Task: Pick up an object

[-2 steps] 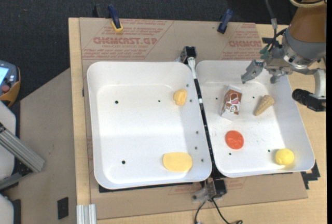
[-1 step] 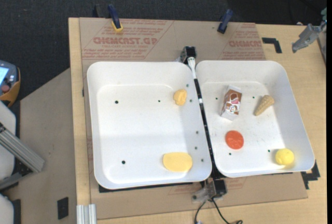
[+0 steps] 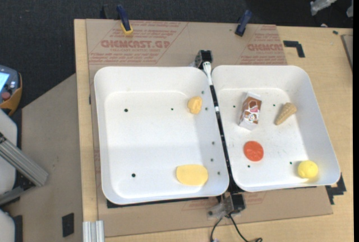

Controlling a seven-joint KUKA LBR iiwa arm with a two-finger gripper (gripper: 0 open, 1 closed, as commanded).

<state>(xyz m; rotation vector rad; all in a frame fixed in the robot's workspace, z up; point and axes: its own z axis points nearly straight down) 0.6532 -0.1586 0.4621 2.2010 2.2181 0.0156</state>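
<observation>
Gripper state: can't tell from this view.

Landmark is the black centre divider (image 3: 216,117) between the 2 shallow white plastic bins. Left of it:
- small round yellow lump (image 3: 194,105), just beside the divider
- flat pale-yellow oval piece (image 3: 192,175), near the front wall

Right of it:
- brown-and-white carton (image 3: 251,110), nearest the divider
- tan cone (image 3: 285,113), beyond the carton
- flat red-orange disc (image 3: 253,151)
- yellow ball (image 3: 307,168), far right corner

Risks, my read:
- The lump by the divider may block a finger.
- The disc is too flat to pinch.
- The ball may roll off against the sloped wall.
</observation>
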